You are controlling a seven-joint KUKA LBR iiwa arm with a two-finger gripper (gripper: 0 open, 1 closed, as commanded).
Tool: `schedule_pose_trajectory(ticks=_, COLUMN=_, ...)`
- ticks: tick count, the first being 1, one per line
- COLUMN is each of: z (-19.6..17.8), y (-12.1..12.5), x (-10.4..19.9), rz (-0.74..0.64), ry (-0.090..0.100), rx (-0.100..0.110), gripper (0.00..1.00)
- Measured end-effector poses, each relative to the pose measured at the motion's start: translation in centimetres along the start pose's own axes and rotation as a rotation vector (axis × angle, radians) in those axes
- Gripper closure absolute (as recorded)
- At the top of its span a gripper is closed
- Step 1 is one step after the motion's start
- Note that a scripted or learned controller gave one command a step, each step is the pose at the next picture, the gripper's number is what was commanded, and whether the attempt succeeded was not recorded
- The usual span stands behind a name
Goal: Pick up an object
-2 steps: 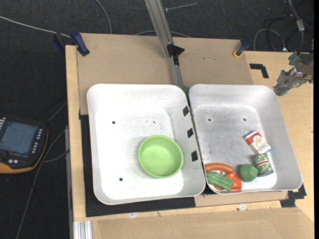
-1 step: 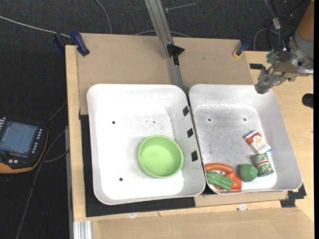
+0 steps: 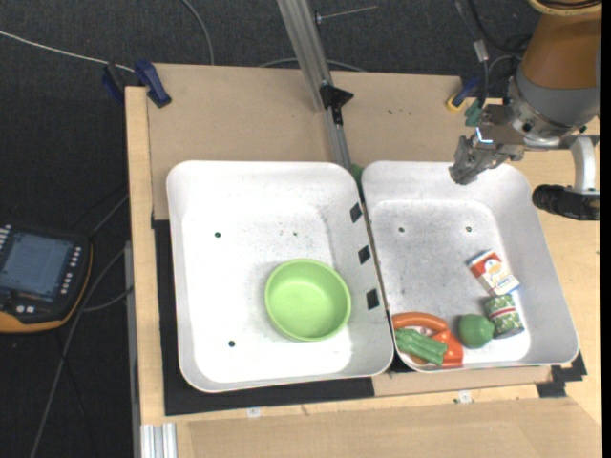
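My gripper (image 3: 466,168) hangs over the far rim of the right bin (image 3: 430,246), its fingers close together with nothing seen between them. Well below it, in the bin's near right corner, lie a red and white packet (image 3: 493,273), a small dark can (image 3: 505,315), a green ball-like object (image 3: 474,330) and an orange and green toy vegetable (image 3: 424,340). A light green bowl (image 3: 306,300) sits in the left bin (image 3: 239,246), near its front right.
A metal pole (image 3: 310,51) slants down to the gap between the bins. Blue clamps (image 3: 153,84) hold the bench's back left corner. A handheld pendant (image 3: 38,275) lies off the bench at left.
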State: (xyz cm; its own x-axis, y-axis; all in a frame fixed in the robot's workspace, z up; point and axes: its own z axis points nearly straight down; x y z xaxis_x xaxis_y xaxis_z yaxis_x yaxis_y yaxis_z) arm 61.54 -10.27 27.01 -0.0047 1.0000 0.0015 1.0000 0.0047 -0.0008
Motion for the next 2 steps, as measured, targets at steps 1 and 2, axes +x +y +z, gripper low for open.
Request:
schedule_pose_trajectory(ticks=1, z=1.6, y=0.5, x=5.4, rz=0.000, ry=0.000, rx=0.000, gripper=1.00)
schedule_pose_trajectory(ticks=2, z=1.2, y=2.0, x=10.7, rz=0.000, ry=0.000, rx=-0.002, gripper=1.00)
